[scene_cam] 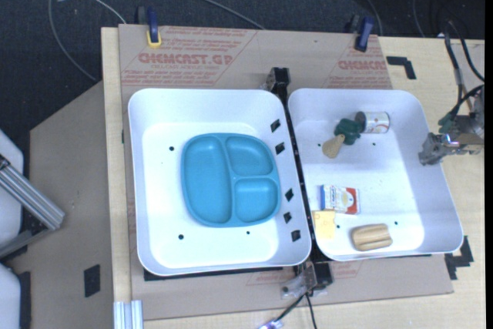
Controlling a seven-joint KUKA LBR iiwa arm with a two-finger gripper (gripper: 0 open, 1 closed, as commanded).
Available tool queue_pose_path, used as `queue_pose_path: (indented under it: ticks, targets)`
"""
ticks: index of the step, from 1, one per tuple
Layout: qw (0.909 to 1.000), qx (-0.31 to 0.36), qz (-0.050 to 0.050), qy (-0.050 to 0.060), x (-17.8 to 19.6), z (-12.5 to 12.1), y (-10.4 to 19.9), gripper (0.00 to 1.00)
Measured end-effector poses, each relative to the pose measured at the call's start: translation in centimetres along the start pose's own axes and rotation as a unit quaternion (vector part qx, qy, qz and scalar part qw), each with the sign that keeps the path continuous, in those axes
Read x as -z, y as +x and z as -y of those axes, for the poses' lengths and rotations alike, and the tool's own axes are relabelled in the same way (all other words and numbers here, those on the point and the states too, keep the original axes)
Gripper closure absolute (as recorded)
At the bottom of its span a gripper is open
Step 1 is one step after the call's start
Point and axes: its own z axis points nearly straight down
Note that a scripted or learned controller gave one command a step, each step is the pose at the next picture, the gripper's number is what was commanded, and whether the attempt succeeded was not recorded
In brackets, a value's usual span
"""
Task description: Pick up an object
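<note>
Left bin point(146, 166), centre left of frame: holds a blue divided plate point(231, 179). Behind it, upper frame, the board point(192, 54) reads "CHEMCAST GP" in red. Right bin point(408, 166): small can point(375, 122), green-headed brush point(344, 133), red-and-white packet point(340, 199) (print unreadable), yellow block point(324, 225), tan bread roll point(371, 236). My jaws point(439, 146) sit at the right rim; state cannot be determined.

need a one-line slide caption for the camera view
Overhead view: blue divided plate in the left bin; brush, small can, carton and wooden block in the right bin.
</note>
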Motion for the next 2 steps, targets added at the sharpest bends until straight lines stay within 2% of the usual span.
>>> queue_pose_path:
  ticks: [1,2]
  targets:
    - [1.0000,0.000,-0.001,0.001,2.9,-0.1,0.0,1.00]
    - [1.0000,0.002,-0.003,0.005,1.9,0.0,5.5,1.00]
